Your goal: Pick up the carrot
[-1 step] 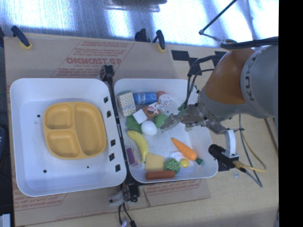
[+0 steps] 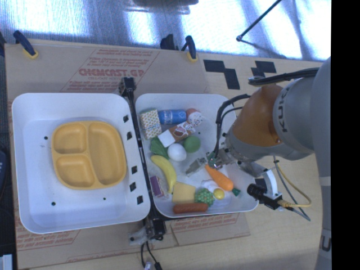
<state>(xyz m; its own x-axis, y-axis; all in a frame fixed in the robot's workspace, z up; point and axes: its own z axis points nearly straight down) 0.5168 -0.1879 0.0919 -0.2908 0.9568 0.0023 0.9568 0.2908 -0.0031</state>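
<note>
The grey arm's tool (image 2: 212,163) reaches down into the right bin (image 2: 147,103), its tip at the upper end of the carrot (image 2: 220,178); whether it is apart or clamped cannot be told from this angle, since the orange wrist band (image 2: 256,120) and grey wrist hide much of it. The carrot lies tilted on the bin floor near the right wall, orange body running down and to the right toward a green tip. Just left of the tool sits a small grey metallic piece (image 2: 196,166). Around it lies a crowd of toy food: a white egg (image 2: 176,152) and green round piece (image 2: 192,144) above left, a banana (image 2: 165,172) further left, a yellow cheese wedge (image 2: 183,192) and green bumpy piece (image 2: 203,196) below, and a red sausage (image 2: 190,208) along the bin's near edge. Toward the far wall rest a blue can (image 2: 172,116) and a patterned box (image 2: 150,122). The left bin (image 2: 25,103) holds a yellow divided plate (image 2: 88,154). Both bins sit on a brown-paper-covered worktop (image 2: 84,66).
</note>
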